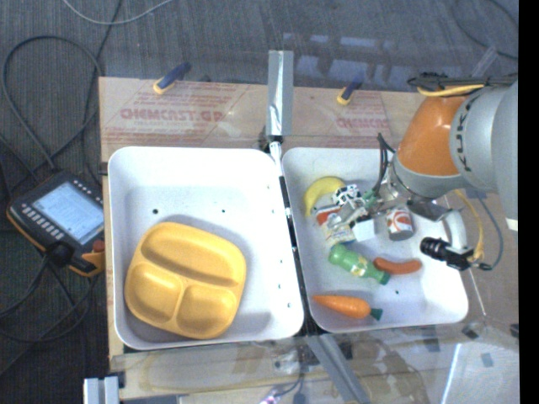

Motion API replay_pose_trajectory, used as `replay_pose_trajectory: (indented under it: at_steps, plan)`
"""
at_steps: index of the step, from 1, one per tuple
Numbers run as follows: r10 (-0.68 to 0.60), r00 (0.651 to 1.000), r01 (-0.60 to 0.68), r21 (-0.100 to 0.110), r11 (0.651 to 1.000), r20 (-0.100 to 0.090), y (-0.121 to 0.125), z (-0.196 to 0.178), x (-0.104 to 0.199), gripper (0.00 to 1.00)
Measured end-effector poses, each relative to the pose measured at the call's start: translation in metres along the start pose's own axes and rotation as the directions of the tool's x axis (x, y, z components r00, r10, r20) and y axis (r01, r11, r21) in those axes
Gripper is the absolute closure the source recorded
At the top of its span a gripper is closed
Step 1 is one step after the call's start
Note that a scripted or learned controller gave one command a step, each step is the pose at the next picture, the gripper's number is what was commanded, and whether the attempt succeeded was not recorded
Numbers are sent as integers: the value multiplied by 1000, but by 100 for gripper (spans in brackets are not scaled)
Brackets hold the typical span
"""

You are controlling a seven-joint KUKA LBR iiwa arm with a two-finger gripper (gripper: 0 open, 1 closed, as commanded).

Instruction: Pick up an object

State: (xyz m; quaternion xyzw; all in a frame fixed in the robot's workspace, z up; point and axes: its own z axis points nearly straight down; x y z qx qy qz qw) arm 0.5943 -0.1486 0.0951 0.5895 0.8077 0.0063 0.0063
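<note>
Grey carpet with loose cables surrounds the desk (126, 112), which carries two shallow white bins side by side. Left bin (147, 162) holds one yellow divided tray (185, 278), sitting toward its 6 o'clock wall. Teach pendant (57, 213) lies on the floor at 9 o'clock of that bin.

Right bin (446, 305) holds the pickable clutter: banana (322, 192) at 11 o'clock, small red-and-white can (399, 223) near centre-right, green bottle (357, 262) at centre, sausage-like orange piece (397, 266) just beside it at 3 o'clock, carrot (342, 306) at 6 o'clock, well apart from the rest.

Gripper (364, 215) is low in the right bin, between the banana and the can, over a small pile of mixed pieces I can't identify. Cannot tell whether the fingers are open or closed, or whether anything sits between them; wrist and clutter hide that.

Judgement: arm is at the grasp stage, nothing confirmed held. To do it well: come straight down on one item, not a seam between two. The pile under the tool is risky for a pinch. The carrot is the cleaner target, isolated with room either side. Close across its narrow axis, lift vertically, then verify.
</note>
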Motion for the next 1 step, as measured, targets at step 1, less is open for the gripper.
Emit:
replay_pose_trajectory:
  at_steps: [1]
  plan:
    - [1,1000,-1,-9,1000,11,3,-11,-4,100]
